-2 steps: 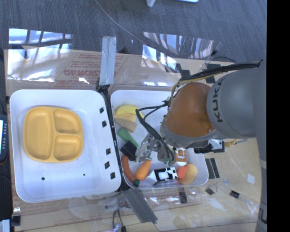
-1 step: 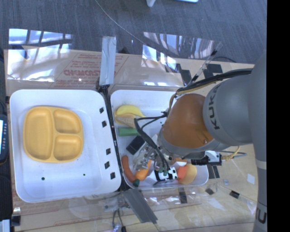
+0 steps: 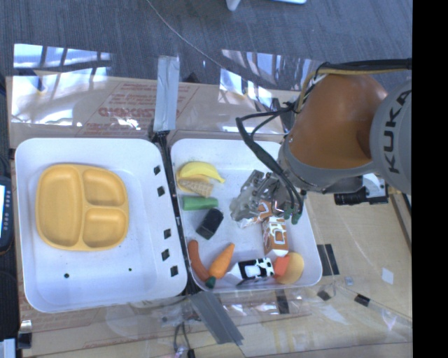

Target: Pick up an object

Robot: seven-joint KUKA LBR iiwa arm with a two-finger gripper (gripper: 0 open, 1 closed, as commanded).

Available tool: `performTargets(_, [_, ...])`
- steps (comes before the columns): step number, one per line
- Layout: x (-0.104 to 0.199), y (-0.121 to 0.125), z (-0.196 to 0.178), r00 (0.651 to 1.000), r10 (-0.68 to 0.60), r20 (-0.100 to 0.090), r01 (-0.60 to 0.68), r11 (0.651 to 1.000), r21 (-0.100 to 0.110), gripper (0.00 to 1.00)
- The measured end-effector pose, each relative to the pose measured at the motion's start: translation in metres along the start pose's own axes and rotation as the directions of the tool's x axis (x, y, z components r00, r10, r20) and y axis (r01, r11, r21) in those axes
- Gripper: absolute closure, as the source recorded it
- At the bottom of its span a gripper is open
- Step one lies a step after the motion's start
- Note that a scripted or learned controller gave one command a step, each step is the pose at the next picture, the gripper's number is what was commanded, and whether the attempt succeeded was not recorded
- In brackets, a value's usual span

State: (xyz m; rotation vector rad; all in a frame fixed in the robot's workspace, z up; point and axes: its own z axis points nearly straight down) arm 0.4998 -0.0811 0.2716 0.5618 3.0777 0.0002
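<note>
One orange-and-white carton (image 3: 276,234) beneath tool (image 3: 257,199)

Single fixed camera above the bench (image 3: 350,231), looking down at a slant; both white bins in frame, left bin (image 3: 28,231) and right bin (image 3: 308,255) side by side, filling the middle of the view; far edge of bench and dark grey floor (image 3: 84,21) along the top, so the lens tilts away from the near side; arm (image 3: 343,126) enters from the right and looms large, close under the camera; moderately near overall, small items in the bins resolved clearly.
</note>
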Motion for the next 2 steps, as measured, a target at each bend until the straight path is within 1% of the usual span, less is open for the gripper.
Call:
performTargets(1, [-0.037,-0.037,0.015,0.989,0.145,-0.01,-0.145,0.989,0.005,1.0])
performTargets(2, [-0.007,-0.088,0.099,0.985,-0.17,-0.017,0.17,0.985,0.0,1.0])
